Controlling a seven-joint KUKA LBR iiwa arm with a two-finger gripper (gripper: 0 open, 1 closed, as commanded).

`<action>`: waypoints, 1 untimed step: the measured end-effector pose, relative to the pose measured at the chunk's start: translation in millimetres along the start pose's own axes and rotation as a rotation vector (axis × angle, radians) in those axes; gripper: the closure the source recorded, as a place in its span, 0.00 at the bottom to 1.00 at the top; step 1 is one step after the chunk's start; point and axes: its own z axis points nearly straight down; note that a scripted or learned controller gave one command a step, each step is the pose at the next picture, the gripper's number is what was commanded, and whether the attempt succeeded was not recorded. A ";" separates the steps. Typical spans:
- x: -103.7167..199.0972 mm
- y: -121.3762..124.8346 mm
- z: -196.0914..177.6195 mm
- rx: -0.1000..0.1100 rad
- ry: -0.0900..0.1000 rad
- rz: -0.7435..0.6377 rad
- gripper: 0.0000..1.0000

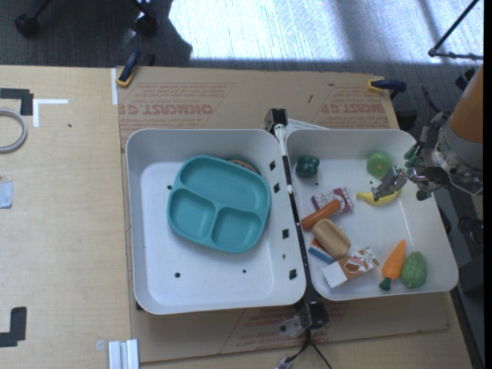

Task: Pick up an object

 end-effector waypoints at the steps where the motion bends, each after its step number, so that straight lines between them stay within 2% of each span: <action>1: 44.5 -12.8 105.6 0.000 0.000 0.002 0.00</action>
